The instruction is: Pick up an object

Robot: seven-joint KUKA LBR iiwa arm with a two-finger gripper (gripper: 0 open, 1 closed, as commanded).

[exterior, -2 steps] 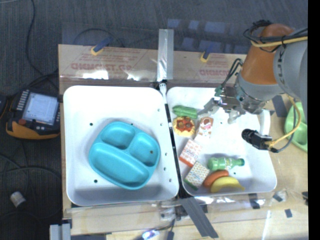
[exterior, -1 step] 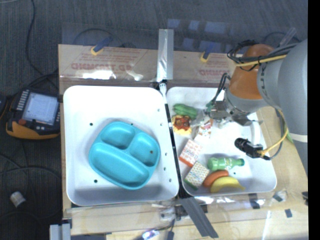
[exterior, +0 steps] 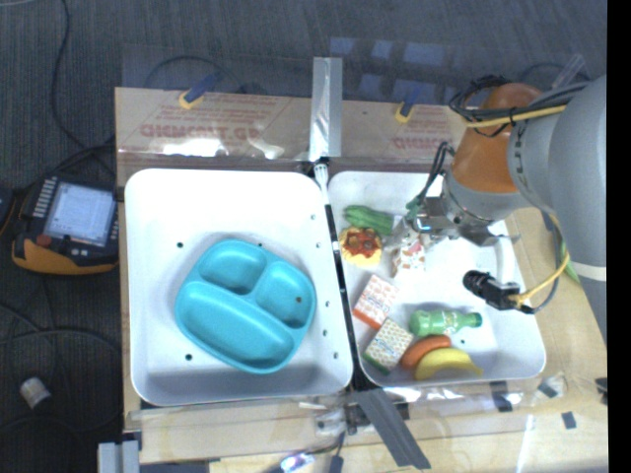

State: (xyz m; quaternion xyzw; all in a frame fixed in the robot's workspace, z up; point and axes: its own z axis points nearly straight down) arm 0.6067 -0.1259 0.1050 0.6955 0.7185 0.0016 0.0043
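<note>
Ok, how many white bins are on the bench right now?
2, side by side: the left bin holds a blue divided plate; the right bin holds the small items, with the gripper over it.

Bright, even overhead light; the white bins (exterior: 148, 294) glare slightly. Shadows stay soft, and detail is a little grainy

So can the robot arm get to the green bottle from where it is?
Probably yes. The green bottle lies on top in the right bin, nothing covering it, and the gripper hangs over that same bin.
</note>
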